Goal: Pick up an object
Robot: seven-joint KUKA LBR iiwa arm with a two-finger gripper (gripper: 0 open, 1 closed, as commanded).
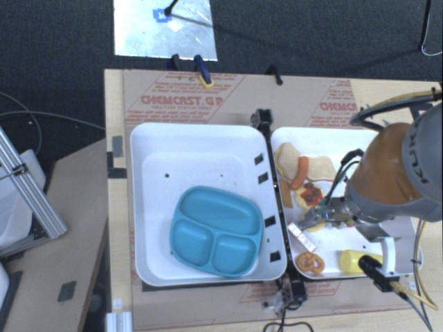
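The right bin [325, 133] holds several toy foods. A tan bread slice [321, 166] and an orange-red sausage [300, 173] lie at its back left. A yellow piece with red toppings [309, 195] is just in front of them. A pretzel [309, 262] and a yellow fruit [354, 261] rest near the front wall. A small white and pink bar [301, 236] lies by the left wall. My gripper [313, 218] is low in this bin, between the topped piece and the bar. The wrist hides how it closes.
The left bin [201, 131] contains a blue divided plate [216, 231]. A black divider strip [271, 178] runs between the bins. The grey and orange arm [391, 178] covers the right half of the right bin. Cardboard [180, 99] lies under both bins.
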